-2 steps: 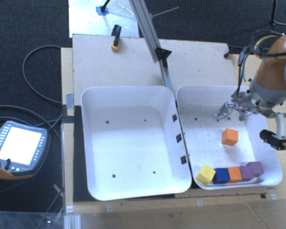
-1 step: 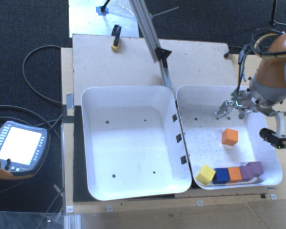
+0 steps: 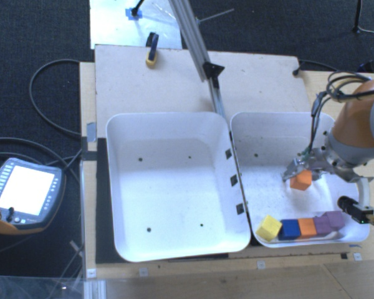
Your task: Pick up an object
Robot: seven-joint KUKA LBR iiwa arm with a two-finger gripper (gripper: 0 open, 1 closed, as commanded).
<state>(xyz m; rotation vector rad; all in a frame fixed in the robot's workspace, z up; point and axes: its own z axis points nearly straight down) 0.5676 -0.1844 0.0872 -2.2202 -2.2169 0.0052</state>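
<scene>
**A:** Right bin (image 3: 262, 136), near its right wall: gripper (image 3: 301, 170) sits over an orange cube (image 3: 301, 180). Status on the pick?

**B:** Cube sits right under the fingertips, touching or nearly so. Looks slightly off the floor, but from this slant I can't confirm. I'd call it mid-grasp or just starting a lift, not a finished pick.

**A:** Finger state?

**B:** Can't tell whether spread or pinched, since the arm body covers most of them. Not claiming a hold.

**A:** What's left?

**B:** Confirm the grip, then raise clear of the bin.

**A:** Other objects?

**B:** Row along the right bin's front edge: yellow cube (image 3: 268, 227) at the front-left corner, then blue (image 3: 290, 229), orange block (image 3: 307, 227), purple (image 3: 330, 222) toward the front-right corner. Well apart from the gripper.

**A:** Surroundings?

**B:** Left bin (image 3: 124, 185) adjoins the right one. Both are on a wooden bench (image 3: 255, 73). A metal strut (image 3: 193, 30) crosses the back edge. Teach pendant (image 3: 22, 195) is on dark carpet off the left, with cables looping beside it.
</scene>
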